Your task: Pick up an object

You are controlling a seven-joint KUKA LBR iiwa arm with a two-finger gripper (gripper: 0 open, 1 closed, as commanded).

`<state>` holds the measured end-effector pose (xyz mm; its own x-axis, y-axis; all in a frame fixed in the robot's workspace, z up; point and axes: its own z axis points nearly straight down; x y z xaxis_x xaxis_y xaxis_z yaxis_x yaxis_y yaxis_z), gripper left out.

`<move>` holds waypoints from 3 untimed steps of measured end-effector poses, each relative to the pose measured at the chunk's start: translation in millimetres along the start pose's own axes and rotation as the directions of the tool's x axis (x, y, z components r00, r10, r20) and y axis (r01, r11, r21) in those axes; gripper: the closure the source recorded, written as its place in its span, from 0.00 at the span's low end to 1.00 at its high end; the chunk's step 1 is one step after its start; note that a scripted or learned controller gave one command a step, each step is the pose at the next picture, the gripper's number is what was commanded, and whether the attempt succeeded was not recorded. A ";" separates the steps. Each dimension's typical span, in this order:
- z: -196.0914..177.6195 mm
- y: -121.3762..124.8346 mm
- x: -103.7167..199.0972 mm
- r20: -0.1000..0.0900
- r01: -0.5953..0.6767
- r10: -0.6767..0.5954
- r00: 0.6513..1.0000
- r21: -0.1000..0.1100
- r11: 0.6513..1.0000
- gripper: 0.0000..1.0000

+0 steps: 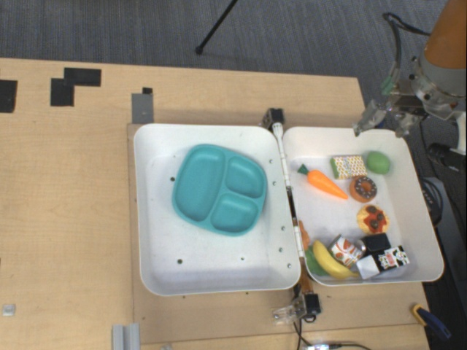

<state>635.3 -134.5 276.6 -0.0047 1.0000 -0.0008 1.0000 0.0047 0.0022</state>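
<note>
- The table point(66, 217) is light wood and carries two shallow white bins side by side.
- The left bin point(157, 268) holds a teal divided plate point(219, 188), which lies flat near the middle with three compartments.
- The right bin point(416, 217) holds a cluster of small toy food items.
- A carrot point(325, 184) lies tilted in the upper left part of the right bin, its green top toward the divider between the bins.
- A patterned block point(349, 166) sits just right of the carrot, and a green round item point(378, 162) lies just beside the block.
- A brown ring-shaped donut point(363, 188) rests below the block; a small tart point(373, 218) with red topping lies below the donut.
- A banana point(326, 261) lies along the lower left corner of the right bin, touching a small can-like item point(347, 251).
- Black and white small boxes point(383, 256) sit to the right of the can, near the lower edge.
- The tool point(385, 117) hangs over the top rim of the right bin, near its upper right corner, apart from all the items.
- The tool's prongs appear spread, with nothing between them.
- The arm point(445, 49) enters from the right, its orange band above the wrist.
</note>
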 end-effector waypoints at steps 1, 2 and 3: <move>92.5 -20.0 31.0 -0.001 0.003 -0.003 1.000 0.002 1.000 0.00; 189.6 -26.4 49.5 0.000 0.002 -0.002 1.000 -0.005 1.000 0.00; 177.8 -24.6 50.2 0.000 0.001 -0.001 1.000 -0.010 1.000 1.00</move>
<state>610.9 -84.5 98.7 -0.0059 1.0000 -0.0006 0.9999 0.0059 0.0120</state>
